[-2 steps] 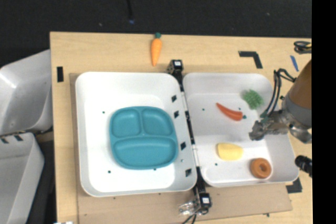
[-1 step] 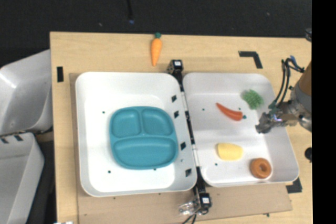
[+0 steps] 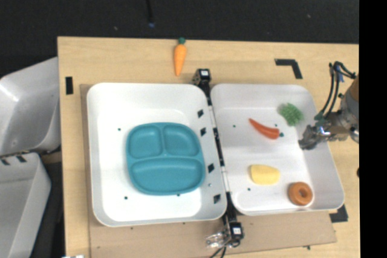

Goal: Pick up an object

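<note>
Chili [image 3: 265, 128] is lying in the right bin [image 3: 242, 199], around 12 o'clock from bin center, long axis running 10-to-4, stem end pointing toward 4. Green piece [image 3: 291, 113] is sitting near it at 2 o'clock, yellow piece [image 3: 265, 174] at 6, brown ring [image 3: 300, 193] toward 5 by the front right corner. Bare floor is lying between the chili and the bin's left wall. Gripper [image 3: 309, 137] is hovering over the right rim at 3 o'clock, apart from the chili; finger opening: cannot tell. Carrot [image 3: 179, 57] is lying on the bench [image 3: 121, 57], behind the left bin [image 3: 103, 202] holding a teal plate [image 3: 164, 158].
</note>
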Robot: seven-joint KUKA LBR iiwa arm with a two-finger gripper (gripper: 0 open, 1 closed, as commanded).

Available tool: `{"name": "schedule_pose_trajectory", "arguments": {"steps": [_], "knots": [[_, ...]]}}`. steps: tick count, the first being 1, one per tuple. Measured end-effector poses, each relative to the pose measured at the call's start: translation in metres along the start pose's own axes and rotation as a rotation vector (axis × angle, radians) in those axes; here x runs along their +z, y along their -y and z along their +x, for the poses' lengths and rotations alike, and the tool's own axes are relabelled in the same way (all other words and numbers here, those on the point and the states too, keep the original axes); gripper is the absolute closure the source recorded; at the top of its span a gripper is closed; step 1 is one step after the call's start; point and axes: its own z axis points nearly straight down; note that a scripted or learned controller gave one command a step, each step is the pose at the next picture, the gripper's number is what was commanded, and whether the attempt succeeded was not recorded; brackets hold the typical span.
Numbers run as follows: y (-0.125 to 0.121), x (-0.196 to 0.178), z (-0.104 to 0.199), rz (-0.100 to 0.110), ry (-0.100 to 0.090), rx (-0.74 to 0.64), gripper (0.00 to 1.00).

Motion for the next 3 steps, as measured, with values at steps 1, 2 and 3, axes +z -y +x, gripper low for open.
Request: {"name": "schedule_pose_trajectory", "arguments": {"steps": [1,2,3], "knots": [[-0.021,-0.01,0.057,0.001,-0.002,-0.006,1.0],[-0.04,-0.001,0.102,0.002,-0.002,-0.004,1.0],[-0.057,0.007,0.152,0.002,-0.002,-0.004,1.0]]}}
